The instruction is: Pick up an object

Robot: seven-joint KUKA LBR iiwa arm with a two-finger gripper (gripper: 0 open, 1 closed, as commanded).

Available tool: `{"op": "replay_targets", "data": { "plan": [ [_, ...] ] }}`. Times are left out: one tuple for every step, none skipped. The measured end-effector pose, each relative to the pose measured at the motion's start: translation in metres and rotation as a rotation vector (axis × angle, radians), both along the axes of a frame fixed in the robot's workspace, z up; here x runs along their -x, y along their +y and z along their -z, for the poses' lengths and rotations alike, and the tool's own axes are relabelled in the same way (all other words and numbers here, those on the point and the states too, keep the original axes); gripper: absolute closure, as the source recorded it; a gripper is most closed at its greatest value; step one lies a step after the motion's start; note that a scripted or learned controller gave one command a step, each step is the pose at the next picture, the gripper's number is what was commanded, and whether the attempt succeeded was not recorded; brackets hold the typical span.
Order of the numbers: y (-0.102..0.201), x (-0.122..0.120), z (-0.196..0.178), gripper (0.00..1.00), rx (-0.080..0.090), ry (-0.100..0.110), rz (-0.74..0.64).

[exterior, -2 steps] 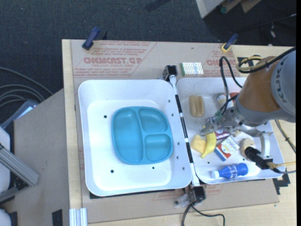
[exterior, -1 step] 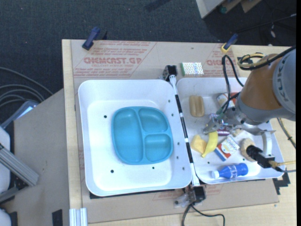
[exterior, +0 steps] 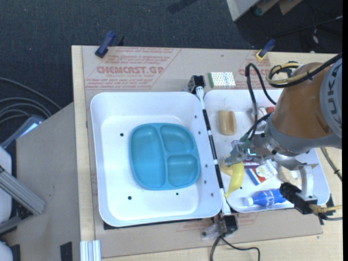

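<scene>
My gripper [exterior: 237, 152], its hold impossible for me to tell, hangs in the right bin [exterior: 321, 170] just above the banana [exterior: 235, 178], which lies lengthwise top-to-bottom.

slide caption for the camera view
Gripper hovers over banana in right bin; blue divided plate in left bin.

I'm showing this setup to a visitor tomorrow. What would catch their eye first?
Probably the bright blue plastic divided plate, lying alone in the left white bin. Next, the bulky orange-banded arm over the right white bin, its gripper low above a yellow banana, with a tan bread-like piece and a blue-and-white tube nearby.
</scene>
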State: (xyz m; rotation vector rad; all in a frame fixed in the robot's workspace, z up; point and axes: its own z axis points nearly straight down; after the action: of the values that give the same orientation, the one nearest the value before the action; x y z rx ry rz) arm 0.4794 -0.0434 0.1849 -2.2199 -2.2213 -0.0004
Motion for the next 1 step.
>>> {"op": "replay_targets", "data": {
  "plan": [
    [0.0646, 0.0003, -0.0561, 1.00, 0.000, 0.000, 0.000]
  ]
}}
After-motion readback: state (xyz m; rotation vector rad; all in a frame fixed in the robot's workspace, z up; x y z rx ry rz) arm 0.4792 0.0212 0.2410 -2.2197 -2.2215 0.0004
